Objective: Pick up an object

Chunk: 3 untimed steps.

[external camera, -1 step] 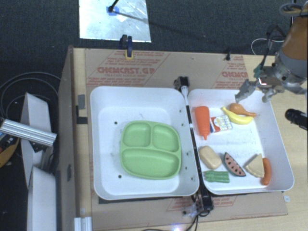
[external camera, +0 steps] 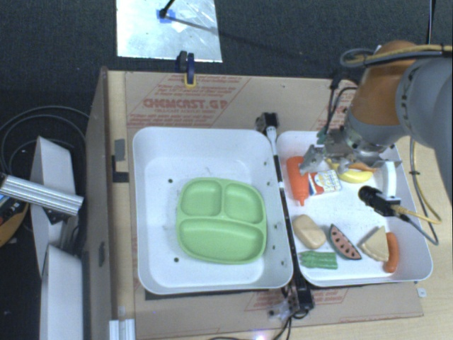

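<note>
My gripper hangs low over the upper part of the right bin, with the grey arm coming in from the right. Just under it lies a small red-and-white carton. An orange carrot lies to its left and a yellow banana to its right, partly covered by the gripper. Lower in the bin are a tan potato, a watermelon slice, green beans, a sandwich wedge and an orange sausage.
The left bin holds a green divided plate. A black clamp sits on the divider between the bins. Cardboard lines the bench around both bins.
</note>
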Motion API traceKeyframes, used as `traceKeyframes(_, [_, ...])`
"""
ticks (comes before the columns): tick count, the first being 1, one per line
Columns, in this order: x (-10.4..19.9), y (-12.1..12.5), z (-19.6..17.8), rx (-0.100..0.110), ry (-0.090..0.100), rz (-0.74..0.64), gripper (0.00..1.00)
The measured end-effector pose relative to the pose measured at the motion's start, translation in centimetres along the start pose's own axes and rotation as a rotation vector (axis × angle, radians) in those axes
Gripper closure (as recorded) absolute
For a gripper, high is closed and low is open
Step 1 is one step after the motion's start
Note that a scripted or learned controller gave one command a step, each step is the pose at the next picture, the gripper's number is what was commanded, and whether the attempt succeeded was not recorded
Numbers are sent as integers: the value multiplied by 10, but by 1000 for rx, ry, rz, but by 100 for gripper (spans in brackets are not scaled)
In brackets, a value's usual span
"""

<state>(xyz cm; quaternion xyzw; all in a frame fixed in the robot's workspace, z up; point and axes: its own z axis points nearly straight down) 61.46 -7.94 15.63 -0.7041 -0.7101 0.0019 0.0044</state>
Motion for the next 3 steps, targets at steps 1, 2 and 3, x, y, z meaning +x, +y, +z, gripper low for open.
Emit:
traceKeyframes(1, [-6, 35, 76, -8, -4, 3, 0])
traceKeyframes(2, [-6, 19, 72, -8, -4, 7, 0])
traceKeyframes(3, [-6, 21, 60, -13, -3, 6, 100])
